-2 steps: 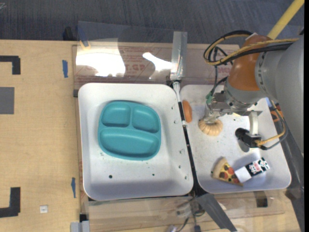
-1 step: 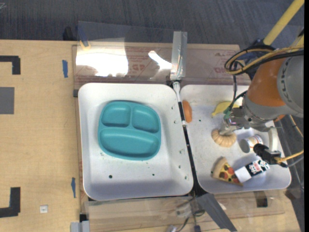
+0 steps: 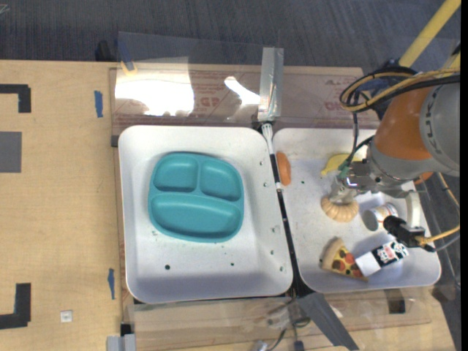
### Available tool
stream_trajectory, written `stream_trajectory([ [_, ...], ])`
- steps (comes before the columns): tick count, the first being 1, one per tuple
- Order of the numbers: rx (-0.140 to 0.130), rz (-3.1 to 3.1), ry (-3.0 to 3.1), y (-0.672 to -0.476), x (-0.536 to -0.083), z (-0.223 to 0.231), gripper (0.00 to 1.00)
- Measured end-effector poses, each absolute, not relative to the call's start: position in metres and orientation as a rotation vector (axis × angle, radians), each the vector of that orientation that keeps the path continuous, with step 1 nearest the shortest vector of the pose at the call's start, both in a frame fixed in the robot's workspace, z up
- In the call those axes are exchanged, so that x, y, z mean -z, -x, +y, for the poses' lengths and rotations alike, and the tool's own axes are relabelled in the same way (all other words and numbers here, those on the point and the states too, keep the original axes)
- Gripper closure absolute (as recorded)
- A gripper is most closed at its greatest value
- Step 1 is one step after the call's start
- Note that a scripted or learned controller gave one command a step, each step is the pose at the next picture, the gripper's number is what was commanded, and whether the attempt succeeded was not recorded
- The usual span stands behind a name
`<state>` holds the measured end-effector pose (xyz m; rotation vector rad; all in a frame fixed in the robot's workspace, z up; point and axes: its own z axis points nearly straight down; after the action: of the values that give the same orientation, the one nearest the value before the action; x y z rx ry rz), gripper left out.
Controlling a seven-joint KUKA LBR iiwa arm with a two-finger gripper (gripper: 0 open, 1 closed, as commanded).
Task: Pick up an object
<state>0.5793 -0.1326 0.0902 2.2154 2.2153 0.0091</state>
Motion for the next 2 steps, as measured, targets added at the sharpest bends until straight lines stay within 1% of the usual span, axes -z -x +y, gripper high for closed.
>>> stream_trajectory([
  [1, 0.026, 2.245, -2.241, -0.659, -0.089, -0.156, 0.0],
  [2, -0.014, 2.215, -2.211, -0.601, -0.094, -0.149, 0.0],
])
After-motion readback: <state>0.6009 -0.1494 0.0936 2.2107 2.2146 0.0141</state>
